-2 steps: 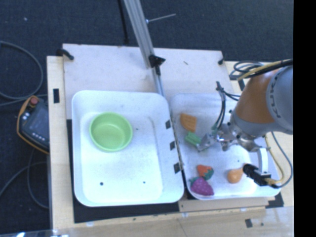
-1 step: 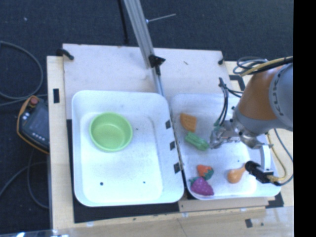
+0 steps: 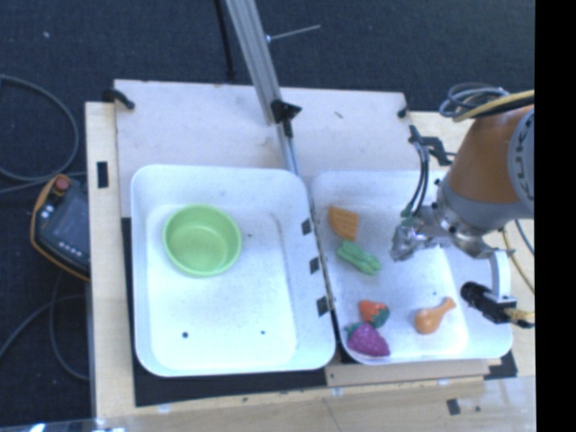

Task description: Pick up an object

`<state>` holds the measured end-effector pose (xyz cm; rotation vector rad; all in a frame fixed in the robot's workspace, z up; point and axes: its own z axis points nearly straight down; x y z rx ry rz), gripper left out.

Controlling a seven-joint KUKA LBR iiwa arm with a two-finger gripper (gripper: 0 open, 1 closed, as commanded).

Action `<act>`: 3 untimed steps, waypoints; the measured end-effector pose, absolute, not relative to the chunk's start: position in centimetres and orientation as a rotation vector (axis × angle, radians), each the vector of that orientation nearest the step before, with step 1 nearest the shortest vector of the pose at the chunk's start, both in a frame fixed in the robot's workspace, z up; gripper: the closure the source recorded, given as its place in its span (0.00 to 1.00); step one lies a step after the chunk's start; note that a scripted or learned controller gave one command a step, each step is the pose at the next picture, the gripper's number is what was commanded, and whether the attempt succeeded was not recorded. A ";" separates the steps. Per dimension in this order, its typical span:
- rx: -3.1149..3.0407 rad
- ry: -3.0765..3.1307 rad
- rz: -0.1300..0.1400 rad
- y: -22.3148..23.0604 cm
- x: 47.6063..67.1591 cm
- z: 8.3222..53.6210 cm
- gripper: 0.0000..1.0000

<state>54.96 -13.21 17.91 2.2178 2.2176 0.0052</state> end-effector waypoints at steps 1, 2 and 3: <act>2.214 2.222 0.005 -13.3 55.1 20.5 1.00; 2.211 2.229 0.007 -7.9 55.3 22.3 1.00; 2.213 2.230 0.003 -2.9 55.3 21.8 1.00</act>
